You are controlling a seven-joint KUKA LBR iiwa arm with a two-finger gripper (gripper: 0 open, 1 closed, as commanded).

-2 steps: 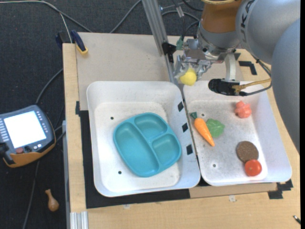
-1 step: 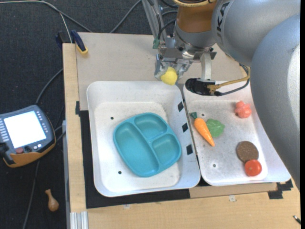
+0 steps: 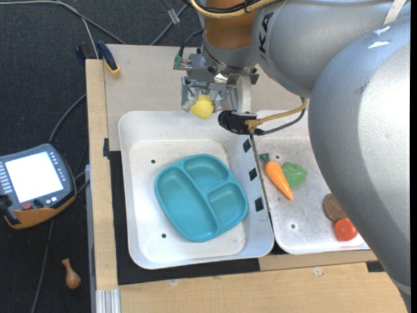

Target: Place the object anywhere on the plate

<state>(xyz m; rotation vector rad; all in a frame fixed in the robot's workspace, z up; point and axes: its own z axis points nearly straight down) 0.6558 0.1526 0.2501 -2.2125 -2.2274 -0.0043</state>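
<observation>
Up near the top middle of the picture, the fingers [image 3: 203,103] of the grey arm [image 3: 339,51] were seen closed around a small yellow object [image 3: 202,107]. The yellow object was held between them, just above the far rim of the left bin [image 3: 140,240]. It was not on the plate. An orange band [image 3: 234,5] was seen on the arm above the wrist, and black cables were looped around it.

The blue plate [image 3: 201,196] was laid flat in the middle of the left bin, toward the lower middle of the picture. It was split into three parts. The yellow object was kept well apart from it, higher up in the frame.

In the right bin [image 3: 293,233], an orange carrot [image 3: 279,178] was laid at a slant, with a green thing [image 3: 295,173] touching it on its right side. Lower down and to the right, a round brown thing [image 3: 333,207] and a red thing [image 3: 345,229] were set close together, partly hidden by the arm.

Both bins were placed side by side on the pale counter [image 3: 143,83]. At the left edge of the picture, a hand controller [image 3: 32,184] with a white screen was left on the dark floor. A small wooden thing [image 3: 69,273] was seen below it.
</observation>
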